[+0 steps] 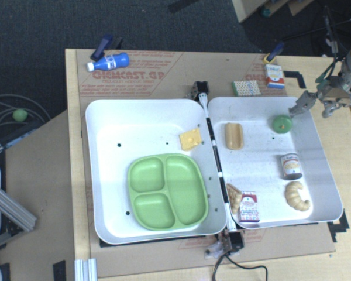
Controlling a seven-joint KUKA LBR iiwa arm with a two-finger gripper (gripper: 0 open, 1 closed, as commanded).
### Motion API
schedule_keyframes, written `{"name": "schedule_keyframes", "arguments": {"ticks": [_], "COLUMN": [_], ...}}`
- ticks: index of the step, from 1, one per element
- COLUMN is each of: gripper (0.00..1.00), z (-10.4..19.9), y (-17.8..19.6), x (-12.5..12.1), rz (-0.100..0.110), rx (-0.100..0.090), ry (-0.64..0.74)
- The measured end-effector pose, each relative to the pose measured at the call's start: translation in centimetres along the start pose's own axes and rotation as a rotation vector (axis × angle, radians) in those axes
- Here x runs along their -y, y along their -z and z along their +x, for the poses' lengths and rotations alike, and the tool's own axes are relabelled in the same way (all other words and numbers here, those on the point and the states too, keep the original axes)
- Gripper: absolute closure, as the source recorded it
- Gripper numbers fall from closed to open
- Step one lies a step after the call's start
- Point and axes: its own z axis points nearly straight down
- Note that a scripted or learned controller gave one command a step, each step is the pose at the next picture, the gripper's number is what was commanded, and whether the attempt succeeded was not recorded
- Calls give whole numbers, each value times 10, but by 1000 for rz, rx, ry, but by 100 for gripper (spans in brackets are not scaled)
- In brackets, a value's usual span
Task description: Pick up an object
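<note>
Nearest the lens, green divided tray (165, 192) in left bin (105, 127); right bin (322, 157) holds green round object (281, 124) just below-left of my gripper (316, 101), whose opening I cannot tell, nothing seen held.

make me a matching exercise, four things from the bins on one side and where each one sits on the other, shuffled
Things:
1. green tray
2. cheese wedge
3. croissant
4. can

Places:
A. right bin, near corner at the outer side
B. left bin, near the divider, beyond the tray
C. right bin, between the green ball and the croissant
D. left bin, near half

Pairs: 1-D, 2-B, 3-A, 4-C
</note>
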Motion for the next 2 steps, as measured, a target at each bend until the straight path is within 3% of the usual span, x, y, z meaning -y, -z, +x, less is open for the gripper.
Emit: {"name": "schedule_keyframes", "arguments": {"ticks": [1, 2], "gripper": [0, 100], "z": [8, 2], "y": [-136, -123], "x": [-40, -40], "rz": [8, -1], "rx": [-17, -3], "ry": [5, 4]}}
